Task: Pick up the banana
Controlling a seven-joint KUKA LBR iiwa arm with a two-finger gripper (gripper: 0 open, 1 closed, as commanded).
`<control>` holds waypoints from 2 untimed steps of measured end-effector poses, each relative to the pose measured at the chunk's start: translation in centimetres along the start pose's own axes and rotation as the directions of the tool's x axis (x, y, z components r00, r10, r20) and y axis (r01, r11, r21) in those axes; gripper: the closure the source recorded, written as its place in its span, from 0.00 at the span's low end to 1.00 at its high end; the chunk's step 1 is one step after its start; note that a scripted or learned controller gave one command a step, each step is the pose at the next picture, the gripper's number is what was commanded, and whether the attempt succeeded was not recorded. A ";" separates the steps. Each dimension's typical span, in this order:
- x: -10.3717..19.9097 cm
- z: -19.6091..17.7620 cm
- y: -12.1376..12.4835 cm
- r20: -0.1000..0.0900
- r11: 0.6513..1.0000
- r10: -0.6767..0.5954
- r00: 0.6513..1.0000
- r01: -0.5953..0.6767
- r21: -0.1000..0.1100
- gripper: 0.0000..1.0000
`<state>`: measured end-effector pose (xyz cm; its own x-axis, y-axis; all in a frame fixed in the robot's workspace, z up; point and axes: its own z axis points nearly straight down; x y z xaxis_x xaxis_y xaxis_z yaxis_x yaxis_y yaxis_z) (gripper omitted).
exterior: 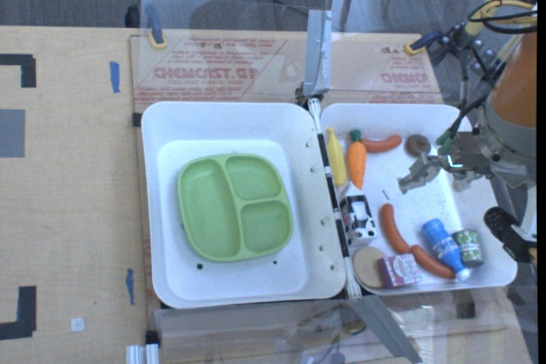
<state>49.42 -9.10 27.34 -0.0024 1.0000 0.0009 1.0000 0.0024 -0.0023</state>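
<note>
The banana [337, 158] is yellow and lies lengthwise along the left wall of the right bin [478, 199], next to an orange carrot [357, 164]. My gripper [417, 176] hangs over the middle of the right bin, well to the right of the banana and apart from it. Nothing shows in the gripper. The arm comes in from the right edge, with its orange band at the upper right.
Also in the right bin are a sausage [381, 143], a brown round piece [417, 144], a black-and-white object [359, 217], two more sausages [392, 228], a blue can [443, 241], a green can [467, 247], a maroon box [398, 271] and a tan disc [368, 266]. The left bin [162, 183] holds a green divided plate [235, 205].
</note>
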 end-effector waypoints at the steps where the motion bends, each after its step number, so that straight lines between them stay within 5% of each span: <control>1: 6.0 8.9 4.8 0.000 0.999 -0.037 0.999 0.037 -0.001 0.00; 2: 9.3 8.9 6.5 0.002 0.996 -0.088 0.996 0.088 -0.005 0.00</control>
<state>55.88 0.18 18.44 -0.0901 0.9959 -0.0006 0.9959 0.0901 0.0023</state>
